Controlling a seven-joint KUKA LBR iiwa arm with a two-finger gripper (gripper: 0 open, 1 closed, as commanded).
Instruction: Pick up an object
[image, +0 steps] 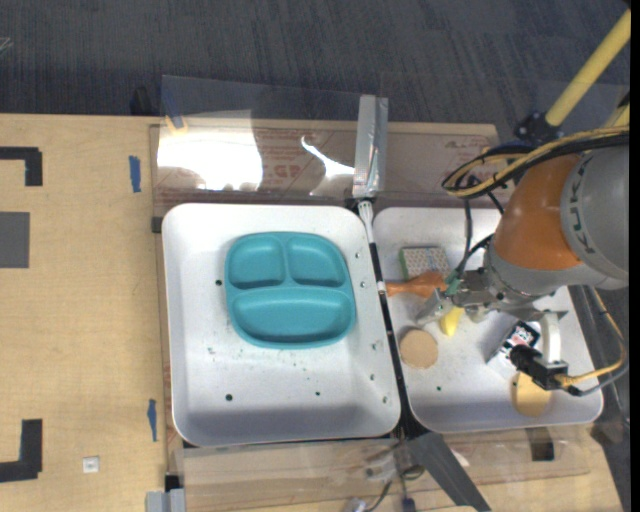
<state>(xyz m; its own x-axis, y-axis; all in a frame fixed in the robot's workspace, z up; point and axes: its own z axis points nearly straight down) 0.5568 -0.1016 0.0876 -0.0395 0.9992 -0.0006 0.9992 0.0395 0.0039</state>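
Observation:
The right bin (470, 400) holds several small objects. An orange carrot-shaped piece (412, 288) lies by its left wall, with a green-grey pad (422, 260) just behind it. A small yellow piece (449, 322) and a tan round disc (419, 348) lie nearer the front. My gripper (452, 298) is low over the bin's left half, at the right end of the orange piece and just above the yellow piece. I cannot make out anything held.
A teal divided plate (290, 288) sits in the left bin (200, 390). A black, white and red item (522, 338) and a tan lump (532, 393) lie at the right bin's front right, under the arm's cables. The divider wall (385, 330) runs between the bins.

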